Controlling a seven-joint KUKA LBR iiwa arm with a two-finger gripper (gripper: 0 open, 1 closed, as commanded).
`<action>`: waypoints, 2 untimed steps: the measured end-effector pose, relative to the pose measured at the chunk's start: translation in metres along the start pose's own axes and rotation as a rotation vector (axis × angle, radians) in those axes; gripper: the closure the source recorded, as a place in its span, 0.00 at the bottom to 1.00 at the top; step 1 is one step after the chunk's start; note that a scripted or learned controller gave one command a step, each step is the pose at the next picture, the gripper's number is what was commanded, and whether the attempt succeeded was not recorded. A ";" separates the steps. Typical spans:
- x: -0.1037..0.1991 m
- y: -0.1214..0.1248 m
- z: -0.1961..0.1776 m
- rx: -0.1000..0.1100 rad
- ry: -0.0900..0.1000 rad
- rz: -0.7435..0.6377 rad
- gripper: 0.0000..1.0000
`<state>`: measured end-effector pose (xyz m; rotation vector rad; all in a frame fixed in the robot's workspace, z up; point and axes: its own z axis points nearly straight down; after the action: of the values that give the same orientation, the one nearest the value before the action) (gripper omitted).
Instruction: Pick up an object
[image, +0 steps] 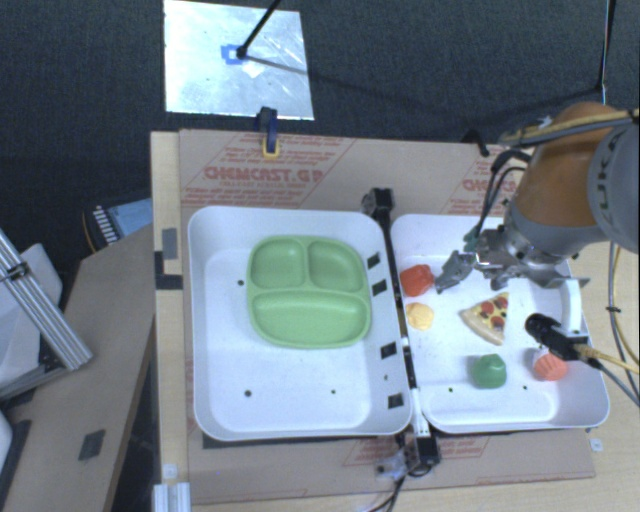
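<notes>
Pizza slice (487, 318), a small toy wedge with red dots on a pale crust, lies flat near the middle of the right bin (590, 405), just below the gripper (462, 268), and it looks the likeliest thing to be picked. The gripper hangs over the upper part of that bin with its two dark fingers spread apart and nothing between them; its tips sit between the orange piece (417, 279) to the left and the slice to the lower right. Around the slice lie other toys: a yellow piece (421, 317) near the divider, a green piece (489, 371) toward the front, and a red-orange piece (549, 367) at the right, partly behind a black fitting on the arm. The left bin (215, 400) holds a green divided plate (306, 291). Judging by its look, the slice is hollow plastic: light, stiff and smooth, not fragile, but thin and low against the bin floor, so the fingers would have little height to bite on. A hold across its two long straight edges, near the wide crust end, seems safest; closing toward the point would likely squeeze it out sideways. The rounder orange piece, nearly under the fingertips, may prove an easier grasp, being taller and stubbier.
</notes>
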<state>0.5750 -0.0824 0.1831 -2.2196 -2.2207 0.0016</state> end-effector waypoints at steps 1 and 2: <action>0.000 0.002 0.063 0.002 0.000 0.000 0.00; -0.001 0.004 0.048 -0.005 -0.001 -0.001 1.00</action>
<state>0.5789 -0.0833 0.1348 -2.2217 -2.2246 -0.0026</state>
